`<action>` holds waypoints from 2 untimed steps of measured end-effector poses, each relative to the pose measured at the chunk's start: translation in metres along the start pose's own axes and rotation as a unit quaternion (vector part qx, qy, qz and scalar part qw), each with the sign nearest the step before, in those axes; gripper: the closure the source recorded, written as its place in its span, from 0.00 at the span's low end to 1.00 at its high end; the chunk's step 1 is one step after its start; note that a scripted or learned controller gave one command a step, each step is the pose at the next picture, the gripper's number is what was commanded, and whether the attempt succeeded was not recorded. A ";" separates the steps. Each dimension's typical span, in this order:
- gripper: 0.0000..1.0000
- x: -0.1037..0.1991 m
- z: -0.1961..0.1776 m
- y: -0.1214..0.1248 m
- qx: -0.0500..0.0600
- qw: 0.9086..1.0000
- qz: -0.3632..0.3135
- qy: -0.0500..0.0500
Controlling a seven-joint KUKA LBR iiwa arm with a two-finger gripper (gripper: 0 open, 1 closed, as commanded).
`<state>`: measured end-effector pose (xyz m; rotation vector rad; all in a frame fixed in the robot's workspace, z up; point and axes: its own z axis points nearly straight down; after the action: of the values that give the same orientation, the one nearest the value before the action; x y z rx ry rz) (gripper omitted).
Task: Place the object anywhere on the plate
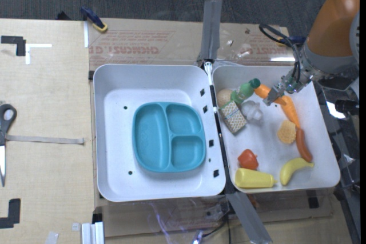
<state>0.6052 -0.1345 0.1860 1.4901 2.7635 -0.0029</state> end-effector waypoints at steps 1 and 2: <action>1.00 0.047 -0.006 0.083 -0.001 1.000 0.020 0.000; 1.00 0.130 -0.026 0.080 0.000 0.999 0.054 0.001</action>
<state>0.6008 0.0182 0.2119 1.6379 2.6812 -0.0005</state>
